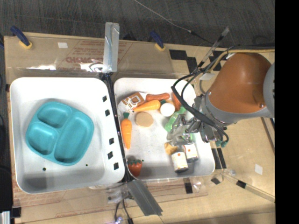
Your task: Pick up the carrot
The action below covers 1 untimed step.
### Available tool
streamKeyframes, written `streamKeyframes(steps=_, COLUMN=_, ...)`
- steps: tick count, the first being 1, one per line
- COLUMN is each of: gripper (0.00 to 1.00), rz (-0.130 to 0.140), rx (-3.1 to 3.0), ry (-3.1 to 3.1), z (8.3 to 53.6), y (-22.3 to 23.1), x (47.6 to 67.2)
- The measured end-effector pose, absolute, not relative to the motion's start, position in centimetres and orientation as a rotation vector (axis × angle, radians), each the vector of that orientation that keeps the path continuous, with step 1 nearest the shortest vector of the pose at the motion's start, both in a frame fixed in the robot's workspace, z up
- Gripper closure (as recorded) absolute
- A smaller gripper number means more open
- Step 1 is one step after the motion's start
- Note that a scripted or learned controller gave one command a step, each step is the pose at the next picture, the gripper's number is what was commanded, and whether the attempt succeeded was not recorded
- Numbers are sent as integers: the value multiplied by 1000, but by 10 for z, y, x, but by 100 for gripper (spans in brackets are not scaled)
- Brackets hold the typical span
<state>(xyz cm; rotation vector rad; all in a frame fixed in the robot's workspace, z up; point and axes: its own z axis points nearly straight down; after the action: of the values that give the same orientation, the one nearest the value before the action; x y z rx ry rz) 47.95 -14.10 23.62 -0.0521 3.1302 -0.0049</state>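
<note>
The carrot, orange with a small green top, lies upright in the picture along the left wall of the right bin. A second orange tapered piece lies near the bin's back, beside a white egg. My gripper hangs low over the right side of this bin, above a green item and a small yellow-brown piece. It is well to the right of the carrot, with a tan round disc between them. The wrist and cables hide its tip.
Two small cans stand at the right bin's front right. A red sausage and a small packet lie at the back, and a red strawberry at the front left. A teal divided plate sits in the left bin.
</note>
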Motion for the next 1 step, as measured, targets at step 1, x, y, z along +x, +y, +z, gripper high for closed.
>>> streamKeyframes(steps=1, gripper=100, rz=-5, rx=105, ry=3131, z=329, y=-139, x=502)
